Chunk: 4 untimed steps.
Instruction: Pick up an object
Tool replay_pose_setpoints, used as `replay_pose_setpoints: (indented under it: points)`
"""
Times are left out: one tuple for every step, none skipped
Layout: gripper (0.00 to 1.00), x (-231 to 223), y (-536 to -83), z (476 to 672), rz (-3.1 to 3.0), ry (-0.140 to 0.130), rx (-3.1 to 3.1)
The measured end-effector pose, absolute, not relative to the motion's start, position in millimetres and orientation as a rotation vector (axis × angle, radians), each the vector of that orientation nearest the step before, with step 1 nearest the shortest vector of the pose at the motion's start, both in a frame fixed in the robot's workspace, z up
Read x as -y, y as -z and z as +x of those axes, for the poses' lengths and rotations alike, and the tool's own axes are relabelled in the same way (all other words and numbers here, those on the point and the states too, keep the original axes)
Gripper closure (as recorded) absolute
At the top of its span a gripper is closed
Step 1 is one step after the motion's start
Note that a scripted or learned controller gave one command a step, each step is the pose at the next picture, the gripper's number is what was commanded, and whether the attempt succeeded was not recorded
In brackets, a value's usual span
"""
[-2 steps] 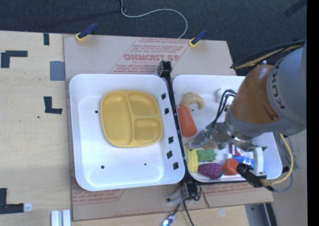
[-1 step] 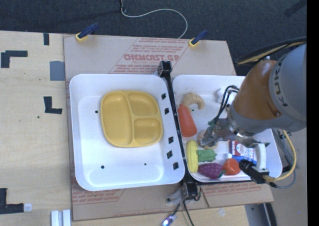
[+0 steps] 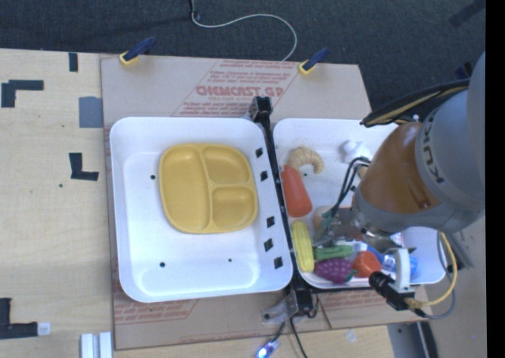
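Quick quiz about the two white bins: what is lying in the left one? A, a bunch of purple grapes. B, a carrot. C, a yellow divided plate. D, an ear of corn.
C: the yellow divided plate lies alone in the left bin, while the grapes, corn and carrot lie in the right bin.

tray (image 3: 209,188) in left bin (image 3: 134,214), corn (image 3: 303,244) in right bin (image 3: 316,132)

The grey arm (image 3: 442,151) reaches in from the right, its orange band (image 3: 398,171) just above the wrist, with the gripper (image 3: 335,226) pointing down below it.
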<state>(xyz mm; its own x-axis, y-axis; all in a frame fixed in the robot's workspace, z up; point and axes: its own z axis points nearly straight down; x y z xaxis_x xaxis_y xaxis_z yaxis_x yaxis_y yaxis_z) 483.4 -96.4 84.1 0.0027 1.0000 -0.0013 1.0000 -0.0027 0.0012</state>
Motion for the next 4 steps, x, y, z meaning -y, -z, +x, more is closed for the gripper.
replay_pose_setpoints:
  points:
    - [1.0, 31, -190, 509.4, 2.21, -0.009, -2.227]
    - [1.0, -13, -321, 486.6, 2.21, -0.01, -2.227]
    - [1.0, 26, -299, 485.8, 2.226, 0.005, -2.218]
    - [1.0, -25, -188, 480.7, 2.224, 0.015, -2.234]
